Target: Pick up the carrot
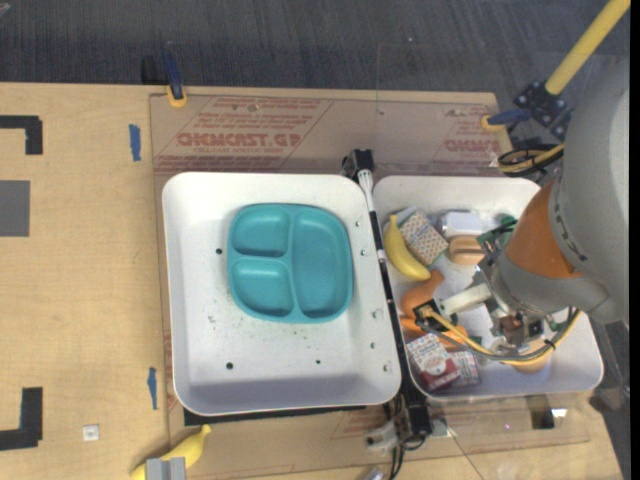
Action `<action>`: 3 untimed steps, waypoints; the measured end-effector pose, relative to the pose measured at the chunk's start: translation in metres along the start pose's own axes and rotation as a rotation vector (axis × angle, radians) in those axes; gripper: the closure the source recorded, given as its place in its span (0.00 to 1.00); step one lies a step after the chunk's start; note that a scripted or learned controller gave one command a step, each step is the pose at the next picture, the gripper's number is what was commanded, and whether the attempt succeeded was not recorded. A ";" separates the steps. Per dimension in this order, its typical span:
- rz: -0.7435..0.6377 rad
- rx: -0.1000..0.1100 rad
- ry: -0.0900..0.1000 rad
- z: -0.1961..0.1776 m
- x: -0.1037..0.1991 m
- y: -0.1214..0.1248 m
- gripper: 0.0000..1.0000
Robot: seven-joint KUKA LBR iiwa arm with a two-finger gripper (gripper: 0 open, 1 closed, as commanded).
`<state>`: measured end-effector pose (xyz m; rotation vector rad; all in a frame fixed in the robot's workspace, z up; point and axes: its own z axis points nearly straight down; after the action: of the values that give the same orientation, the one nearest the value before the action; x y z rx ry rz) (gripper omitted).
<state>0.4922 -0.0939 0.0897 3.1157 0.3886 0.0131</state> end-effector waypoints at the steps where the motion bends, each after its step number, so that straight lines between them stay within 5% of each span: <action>1: -0.001 0.000 0.000 0.000 0.000 0.000 0.00; 3: -0.001 0.000 0.000 0.000 0.000 0.000 0.00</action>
<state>0.4922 -0.0938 0.0897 3.1154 0.3898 0.0128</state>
